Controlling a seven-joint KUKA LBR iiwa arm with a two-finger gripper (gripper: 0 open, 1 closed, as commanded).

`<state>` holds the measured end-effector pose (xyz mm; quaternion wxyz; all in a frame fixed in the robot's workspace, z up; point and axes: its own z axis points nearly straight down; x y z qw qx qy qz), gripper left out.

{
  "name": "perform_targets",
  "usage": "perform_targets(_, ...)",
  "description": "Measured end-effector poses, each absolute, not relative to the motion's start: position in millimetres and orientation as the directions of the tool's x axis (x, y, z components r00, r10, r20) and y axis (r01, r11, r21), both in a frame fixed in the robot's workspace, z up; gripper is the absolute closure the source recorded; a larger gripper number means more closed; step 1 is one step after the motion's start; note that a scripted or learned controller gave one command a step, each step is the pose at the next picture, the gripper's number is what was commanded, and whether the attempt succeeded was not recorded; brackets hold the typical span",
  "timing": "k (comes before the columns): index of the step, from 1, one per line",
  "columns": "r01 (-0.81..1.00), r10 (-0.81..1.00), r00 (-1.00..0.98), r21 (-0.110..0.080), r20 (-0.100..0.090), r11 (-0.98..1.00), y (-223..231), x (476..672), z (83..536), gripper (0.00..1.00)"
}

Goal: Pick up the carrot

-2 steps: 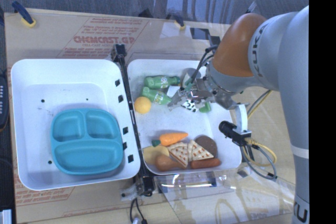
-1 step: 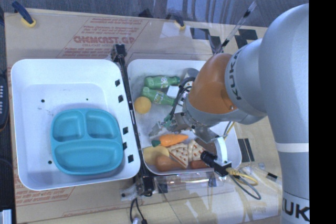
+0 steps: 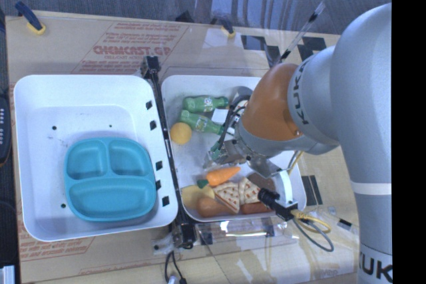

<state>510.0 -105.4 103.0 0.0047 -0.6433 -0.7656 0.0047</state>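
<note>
A: Where is the carrot [image 3: 223, 175]?
B: Lower middle of the frame, in the right bin [image 3: 174, 86], above the crackers [image 3: 236, 194].
A: And the gripper [image 3: 223, 151]?
B: Just above the carrot; whether it is closed cannot be told.

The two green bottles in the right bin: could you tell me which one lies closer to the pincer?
The lower green bottle, the one beside the yellow ball; its end points towards the pincer. The upper green bottle lies farther back.

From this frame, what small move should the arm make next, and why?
Probably a short descent onto the carrot. The gripper sits just above and beside it in the right bin, and the carrot lies on the bin floor, not held.
</note>
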Motion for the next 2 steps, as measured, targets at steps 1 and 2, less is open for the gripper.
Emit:
perform_targets(1, 0.983, 0.983, -0.185, -0.018, 0.001, 0.185, -105.1, 510.3, 112.4, 1.00)
perform_targets(2, 0.982, 0.983, -0.186, -0.018, 0.000, 0.186, -105.1, 510.3, 112.3, 0.00)
